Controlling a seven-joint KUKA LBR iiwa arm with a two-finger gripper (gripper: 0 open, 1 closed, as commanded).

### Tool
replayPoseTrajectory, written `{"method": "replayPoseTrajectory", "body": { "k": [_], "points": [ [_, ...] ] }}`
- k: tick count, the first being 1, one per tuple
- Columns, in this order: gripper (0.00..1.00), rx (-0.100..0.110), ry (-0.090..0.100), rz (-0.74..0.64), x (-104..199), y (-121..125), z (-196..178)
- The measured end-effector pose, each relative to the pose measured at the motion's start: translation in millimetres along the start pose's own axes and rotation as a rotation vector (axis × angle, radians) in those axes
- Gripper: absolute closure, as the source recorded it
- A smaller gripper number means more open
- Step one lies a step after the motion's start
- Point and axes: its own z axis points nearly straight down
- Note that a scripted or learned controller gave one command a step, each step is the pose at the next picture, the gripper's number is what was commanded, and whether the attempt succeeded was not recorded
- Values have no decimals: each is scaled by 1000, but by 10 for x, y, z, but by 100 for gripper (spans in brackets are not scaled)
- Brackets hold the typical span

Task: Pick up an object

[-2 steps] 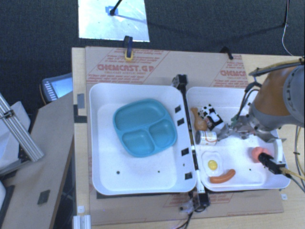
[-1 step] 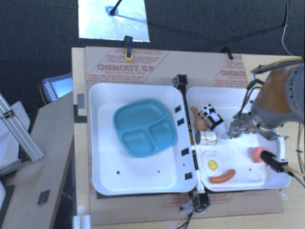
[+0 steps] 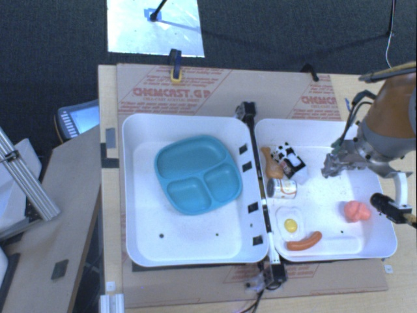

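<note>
The gripper [image 3: 331, 167], its jaw state impossible to tell, was poised in the right bin [image 3: 384, 240], with the pink object [image 3: 356, 211] lying nearest, toward the front-right.

Smooth glossy white plastic bins [image 3: 195, 256] sit on a matt cardboard sheet [image 3: 215, 87].

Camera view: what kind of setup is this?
Probably a robot-grasping lab bench: two shallow white bins on a board, toy food like an orange plastic sausage, and a grey KUKA arm.
</note>
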Motion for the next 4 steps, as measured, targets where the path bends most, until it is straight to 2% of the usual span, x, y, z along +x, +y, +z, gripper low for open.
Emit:
{"method": "replayPoseTrajectory", "body": {
  "k": [1,2,3,4],
  "points": [
    [100,-1,0,-1,78,-40,-559],
    [100,2,0,-1,77,-25,-779],
    [100,4,3,-6,642,-17,-681],
    [100,5,3,-5,1082,-122,-703]
  ]
}}
